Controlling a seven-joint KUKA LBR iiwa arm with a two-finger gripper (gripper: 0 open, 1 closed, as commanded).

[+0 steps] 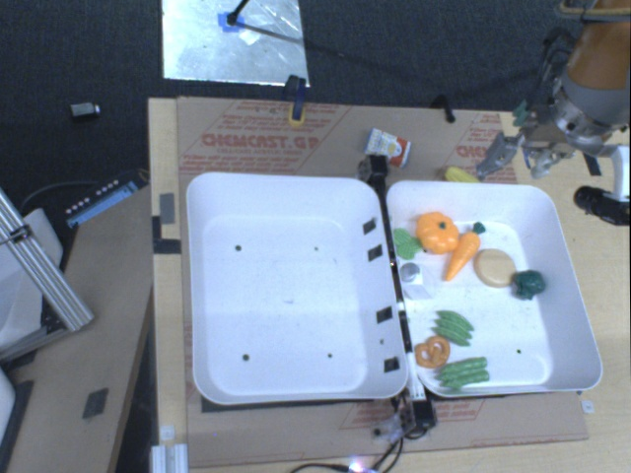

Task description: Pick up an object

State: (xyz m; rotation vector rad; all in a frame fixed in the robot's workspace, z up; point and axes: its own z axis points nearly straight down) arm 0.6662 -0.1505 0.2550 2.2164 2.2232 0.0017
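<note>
The right bin (562,254) holds several toy foods. An orange pumpkin (437,232) sits beside a carrot (461,252), a tan round biscuit (495,267) and a piece of broccoli (527,284). Nearer the front lie pea pods (454,325), a pretzel (432,352) and green beans (463,371). A green leaf (405,242) and a small grey piece (409,275) rest by the bin's left wall. My gripper (517,158) hangs above the bench just behind the right bin's far edge. It is open, with nothing between its fingers.
The left bin (286,284) stands beside the right one. A yellow item (459,175) lies on the cardboard behind the right bin, near the gripper. A small carton (387,146) and a blue-yellow clamp (295,101) sit further back.
</note>
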